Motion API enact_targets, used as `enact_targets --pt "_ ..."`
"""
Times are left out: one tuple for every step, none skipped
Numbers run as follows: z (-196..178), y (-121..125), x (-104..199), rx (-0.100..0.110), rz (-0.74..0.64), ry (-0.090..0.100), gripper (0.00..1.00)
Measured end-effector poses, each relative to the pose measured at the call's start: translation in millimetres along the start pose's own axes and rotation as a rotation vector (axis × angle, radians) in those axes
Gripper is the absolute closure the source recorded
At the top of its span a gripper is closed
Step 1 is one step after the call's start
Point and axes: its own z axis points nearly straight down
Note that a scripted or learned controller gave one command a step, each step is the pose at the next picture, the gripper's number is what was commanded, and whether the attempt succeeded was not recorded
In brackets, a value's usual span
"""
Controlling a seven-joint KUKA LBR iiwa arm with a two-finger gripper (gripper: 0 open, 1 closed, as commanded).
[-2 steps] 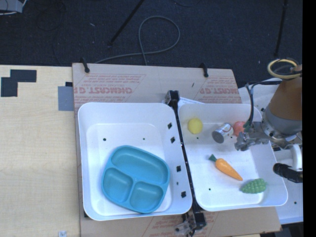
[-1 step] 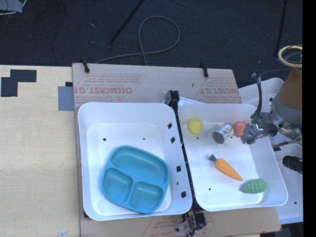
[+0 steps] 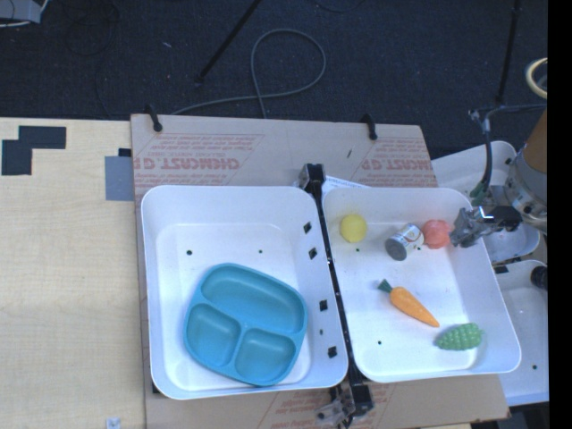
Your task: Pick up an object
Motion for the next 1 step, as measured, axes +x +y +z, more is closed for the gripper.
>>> enact_targets --pt "10.1 -4.1 61.2 0.007 -0.003 0.004 1.0"
